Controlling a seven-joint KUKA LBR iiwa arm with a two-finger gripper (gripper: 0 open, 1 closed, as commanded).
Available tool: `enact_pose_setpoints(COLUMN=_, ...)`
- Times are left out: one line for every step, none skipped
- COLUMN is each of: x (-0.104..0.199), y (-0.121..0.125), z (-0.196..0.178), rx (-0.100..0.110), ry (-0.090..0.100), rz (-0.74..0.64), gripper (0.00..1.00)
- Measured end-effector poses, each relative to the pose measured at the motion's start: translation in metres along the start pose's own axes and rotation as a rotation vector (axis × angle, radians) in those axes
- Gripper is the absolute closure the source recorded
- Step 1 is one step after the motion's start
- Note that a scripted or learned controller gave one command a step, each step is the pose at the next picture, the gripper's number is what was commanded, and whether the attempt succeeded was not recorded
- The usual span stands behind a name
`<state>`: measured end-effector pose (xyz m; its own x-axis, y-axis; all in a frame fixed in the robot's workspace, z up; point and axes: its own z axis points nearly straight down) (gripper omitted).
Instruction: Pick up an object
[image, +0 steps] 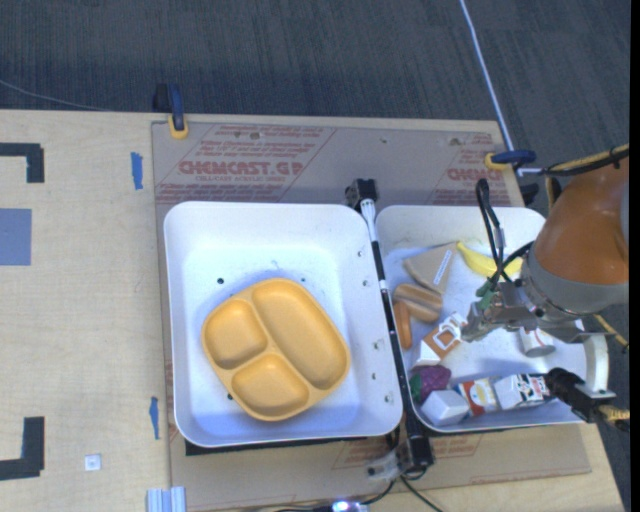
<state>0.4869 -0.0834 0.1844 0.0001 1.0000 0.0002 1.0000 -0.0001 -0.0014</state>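
Hanging low in the right bin (395, 232), the claw (478, 322) sits just beside a small orange-and-white box (443, 340); I cannot tell its state, but the box looks light and stiff, best pinched across its flat sides.

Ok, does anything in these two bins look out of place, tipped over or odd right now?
Nothing looks spilled or broken. The yellow divided tray lies flat but askew in the left bin. The right bin is a jumble: a hot dog, a banana and a small carton lying on its side, with the gripper above them.
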Motion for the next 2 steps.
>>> enact_pose_setpoints(x=-0.048, y=0.069, z=-0.062, rx=-0.004, ry=-0.002, rz=0.000, gripper=1.00)
enact_pose_setpoints(x=0.028, y=0.005, z=-0.001, rx=0.000, ry=0.001, rz=-0.001, gripper=1.00)
